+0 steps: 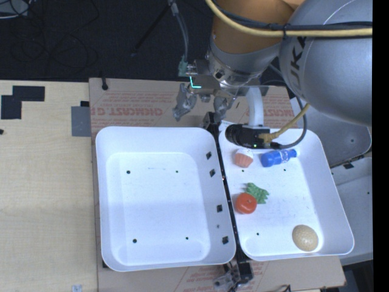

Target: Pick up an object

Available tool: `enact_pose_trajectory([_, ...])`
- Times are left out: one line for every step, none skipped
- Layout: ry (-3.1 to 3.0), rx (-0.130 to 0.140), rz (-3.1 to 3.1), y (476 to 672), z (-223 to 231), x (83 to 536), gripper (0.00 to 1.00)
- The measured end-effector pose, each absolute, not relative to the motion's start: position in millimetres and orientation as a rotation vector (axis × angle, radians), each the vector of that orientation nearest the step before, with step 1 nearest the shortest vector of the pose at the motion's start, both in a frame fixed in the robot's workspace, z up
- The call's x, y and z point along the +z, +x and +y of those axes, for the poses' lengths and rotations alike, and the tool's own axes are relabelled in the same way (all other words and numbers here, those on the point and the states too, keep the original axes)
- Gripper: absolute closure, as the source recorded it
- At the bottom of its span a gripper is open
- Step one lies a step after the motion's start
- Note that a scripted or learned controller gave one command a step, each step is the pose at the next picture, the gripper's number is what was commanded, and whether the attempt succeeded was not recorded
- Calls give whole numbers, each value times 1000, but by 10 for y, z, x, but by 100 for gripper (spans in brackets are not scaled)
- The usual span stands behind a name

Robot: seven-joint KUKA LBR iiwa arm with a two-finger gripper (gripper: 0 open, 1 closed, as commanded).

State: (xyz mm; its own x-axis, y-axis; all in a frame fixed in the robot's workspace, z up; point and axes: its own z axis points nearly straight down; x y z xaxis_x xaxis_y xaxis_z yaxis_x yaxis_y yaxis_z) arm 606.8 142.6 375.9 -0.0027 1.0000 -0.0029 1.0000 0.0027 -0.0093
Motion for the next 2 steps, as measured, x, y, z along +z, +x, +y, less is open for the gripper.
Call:
enact_pose_trajectory([-2213,19,-2222,6074,1421,3847,100])
enact_pose_trajectory([-2212,20,-2221,6073,1420,3842,0])
